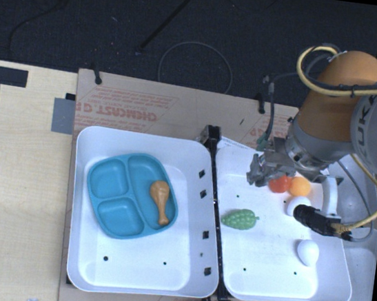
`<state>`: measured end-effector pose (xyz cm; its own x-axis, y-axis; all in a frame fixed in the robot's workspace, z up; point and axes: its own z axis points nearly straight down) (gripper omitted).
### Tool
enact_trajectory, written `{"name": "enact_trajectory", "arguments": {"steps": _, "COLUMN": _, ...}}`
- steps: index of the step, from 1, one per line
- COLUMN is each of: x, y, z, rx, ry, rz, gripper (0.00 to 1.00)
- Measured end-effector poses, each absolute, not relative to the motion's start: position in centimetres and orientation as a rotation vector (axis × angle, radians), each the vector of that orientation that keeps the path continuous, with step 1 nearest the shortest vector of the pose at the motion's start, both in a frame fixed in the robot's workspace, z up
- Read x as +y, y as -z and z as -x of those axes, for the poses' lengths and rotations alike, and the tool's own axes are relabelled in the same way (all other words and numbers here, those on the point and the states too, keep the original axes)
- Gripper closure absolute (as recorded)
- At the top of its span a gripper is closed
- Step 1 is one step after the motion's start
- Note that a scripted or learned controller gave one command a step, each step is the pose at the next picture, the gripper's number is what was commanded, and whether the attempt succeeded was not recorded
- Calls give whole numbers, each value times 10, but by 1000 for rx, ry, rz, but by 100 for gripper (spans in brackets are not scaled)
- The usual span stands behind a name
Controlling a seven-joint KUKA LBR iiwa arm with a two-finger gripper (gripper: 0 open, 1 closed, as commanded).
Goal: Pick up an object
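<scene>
My gripper (260,172) hangs over the far part of the right bin (260,282), just left of a small red fruit (279,185). An orange ball (301,187) lies against that red fruit on its right. Nearer the bin's middle sits a bumpy green fruit (239,219), apart from the gripper. A white egg (307,253) rests toward the right wall. Another white piece (298,209) lies partly hidden under a black part of the arm. Nothing shows in the gripper's hold.
The left bin (123,269) bears a blue sectioned plate (116,192) with a tan drumstick (160,201) in its right compartment. A black ridge (213,205) divides the two bins. The arm's body (334,104) looms over the right bin's far corner.
</scene>
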<state>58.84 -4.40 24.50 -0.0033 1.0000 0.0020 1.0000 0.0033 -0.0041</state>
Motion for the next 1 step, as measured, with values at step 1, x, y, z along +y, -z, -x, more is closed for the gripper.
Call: {"name": "enact_trajectory", "arguments": {"steps": 1, "x": 8, "y": -250, "z": -575, "rx": -2223, "ry": -3, "rz": 2214, "gripper": 100}}
